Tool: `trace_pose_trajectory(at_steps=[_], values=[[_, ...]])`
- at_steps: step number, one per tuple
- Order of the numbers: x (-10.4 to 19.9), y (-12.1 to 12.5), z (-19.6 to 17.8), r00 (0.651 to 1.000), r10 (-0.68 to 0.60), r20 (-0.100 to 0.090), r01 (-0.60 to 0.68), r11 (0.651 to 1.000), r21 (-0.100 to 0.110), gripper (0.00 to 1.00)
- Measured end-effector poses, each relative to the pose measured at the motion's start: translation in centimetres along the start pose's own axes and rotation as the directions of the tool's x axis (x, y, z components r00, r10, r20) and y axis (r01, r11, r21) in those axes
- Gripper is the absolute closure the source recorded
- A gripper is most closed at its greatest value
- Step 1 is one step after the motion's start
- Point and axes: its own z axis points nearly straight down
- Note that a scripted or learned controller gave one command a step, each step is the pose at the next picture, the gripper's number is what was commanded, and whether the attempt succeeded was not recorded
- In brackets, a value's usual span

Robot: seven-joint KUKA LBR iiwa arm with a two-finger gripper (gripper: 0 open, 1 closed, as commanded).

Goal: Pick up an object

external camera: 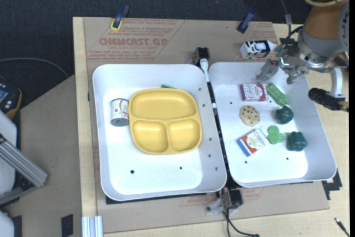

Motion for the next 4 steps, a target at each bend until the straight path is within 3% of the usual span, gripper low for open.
trace_pose_trajectory(at_steps=[1, 2, 3, 4], values=[[-0.5, -1.0, 5.2, 1.0, 0.001, 0.0, -0.001, 1.0, 0.0, 0.0], [-0.4, -0.7, 7.2, 1.0, 0.0, -0.001, 0.0, 1.0, -0.008, 0.0], [-0.4, -0.4, 5.8, 1.0, -0.001, 0.002, 0.001, 1.0, -0.02, 1.0], [0.6, -0.2, 0.5, 1.0, -0.002, 0.004, 0.002, 1.0, -0.014, 1.0]])
